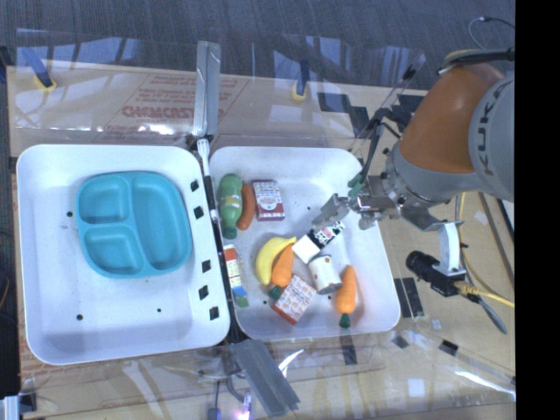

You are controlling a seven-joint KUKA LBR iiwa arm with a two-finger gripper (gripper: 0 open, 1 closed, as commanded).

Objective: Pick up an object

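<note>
Bright even light, glare streaks on clear sheeting, slightly soft focus.

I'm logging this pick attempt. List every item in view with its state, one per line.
Gripper: low over the right bin, nothing seen between its fingers.
Blue divided plate: flat in the left bin.
Green bottle: lying down.
Red carton: lying flat.
Banana: lying, partly under a carrot.
Carrot: lying near the right bin's front edge.

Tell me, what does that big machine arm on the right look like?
The grey, rounded metal arm carries a broad orange band and dark lettering along its edge. It narrows to a small grey two-finger gripper, with thin cables trailing beside it.
</note>
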